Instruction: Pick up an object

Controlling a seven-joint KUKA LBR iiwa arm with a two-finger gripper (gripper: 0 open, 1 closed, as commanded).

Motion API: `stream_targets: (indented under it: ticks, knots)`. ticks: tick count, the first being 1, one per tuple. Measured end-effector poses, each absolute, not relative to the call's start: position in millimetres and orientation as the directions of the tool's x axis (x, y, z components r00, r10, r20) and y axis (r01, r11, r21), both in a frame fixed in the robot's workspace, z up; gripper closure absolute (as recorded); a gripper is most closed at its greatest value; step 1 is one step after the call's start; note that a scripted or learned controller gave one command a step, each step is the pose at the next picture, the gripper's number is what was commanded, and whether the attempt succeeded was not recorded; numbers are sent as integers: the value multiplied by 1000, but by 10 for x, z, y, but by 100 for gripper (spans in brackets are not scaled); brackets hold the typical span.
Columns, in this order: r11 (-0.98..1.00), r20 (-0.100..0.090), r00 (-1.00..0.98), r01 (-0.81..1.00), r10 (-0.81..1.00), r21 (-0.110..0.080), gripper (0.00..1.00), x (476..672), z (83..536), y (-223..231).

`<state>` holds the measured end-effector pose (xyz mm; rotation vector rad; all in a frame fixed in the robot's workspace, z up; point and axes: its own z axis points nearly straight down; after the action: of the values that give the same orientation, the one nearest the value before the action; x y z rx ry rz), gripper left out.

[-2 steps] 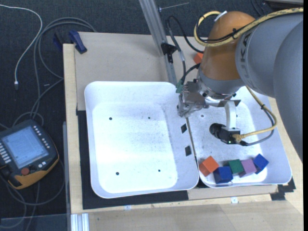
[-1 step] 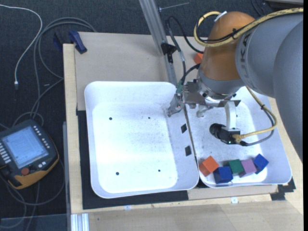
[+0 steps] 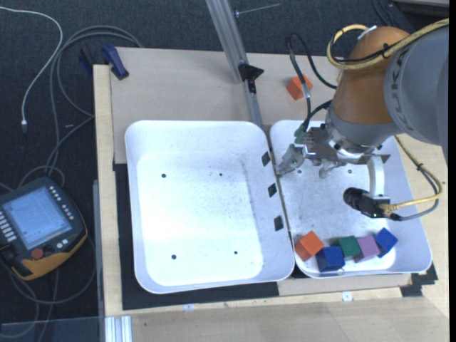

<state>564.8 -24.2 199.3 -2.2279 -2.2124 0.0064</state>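
Several small blocks lie in a row along the near wall of the right bin (image 3: 410,191): an orange block (image 3: 310,244), a dark blue block (image 3: 330,258), a green block (image 3: 349,247), a pink block (image 3: 368,246) and a blue block (image 3: 385,239). My gripper (image 3: 308,164) hangs over the far left part of that bin, close to the wall between the bins. Its fingers are spread open with nothing between them. The blocks sit well in front of it, apart from it.
The left bin (image 3: 142,137) stands beside the right one. Another orange block (image 3: 298,87) rests on the bench behind the right bin. A slanted metal post (image 3: 228,27) rises at the back, and a blue clamp (image 3: 114,61) grips the bench's far left corner.
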Motion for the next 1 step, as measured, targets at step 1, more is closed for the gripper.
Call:
stream_targets:
  ticks: [1]
  knots:
    - [0, 2, 0, 1000, 1000, -1, 100, 5659, 2108, -192]
